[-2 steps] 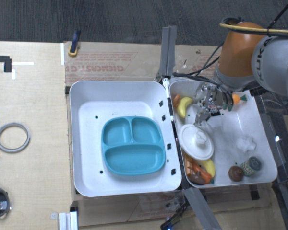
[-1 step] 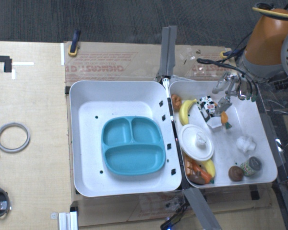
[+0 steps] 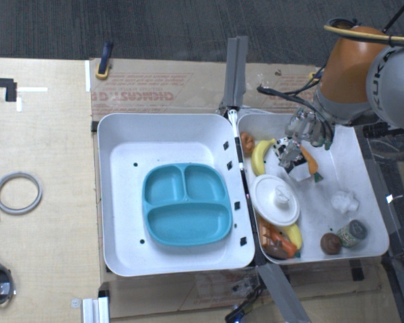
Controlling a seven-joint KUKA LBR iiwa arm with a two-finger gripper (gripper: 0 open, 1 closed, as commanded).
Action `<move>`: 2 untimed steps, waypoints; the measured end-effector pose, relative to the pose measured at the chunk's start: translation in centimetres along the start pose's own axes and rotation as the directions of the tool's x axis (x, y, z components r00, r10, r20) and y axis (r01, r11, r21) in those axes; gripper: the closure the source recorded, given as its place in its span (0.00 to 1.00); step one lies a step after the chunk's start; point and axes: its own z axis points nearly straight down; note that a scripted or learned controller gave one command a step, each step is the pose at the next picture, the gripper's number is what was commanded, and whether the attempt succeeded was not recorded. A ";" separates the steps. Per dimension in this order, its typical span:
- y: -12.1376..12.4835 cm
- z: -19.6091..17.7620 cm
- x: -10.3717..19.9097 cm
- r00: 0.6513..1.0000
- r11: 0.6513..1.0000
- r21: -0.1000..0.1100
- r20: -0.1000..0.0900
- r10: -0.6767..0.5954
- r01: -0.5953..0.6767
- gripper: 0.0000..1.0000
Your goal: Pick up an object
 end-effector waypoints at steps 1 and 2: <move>-4.1 0.0 2.4 0.999 0.999 -0.010 0.009 0.052 -0.052 0.00; -4.0 1.6 0.6 0.998 0.999 -0.002 -0.021 0.052 -0.053 0.00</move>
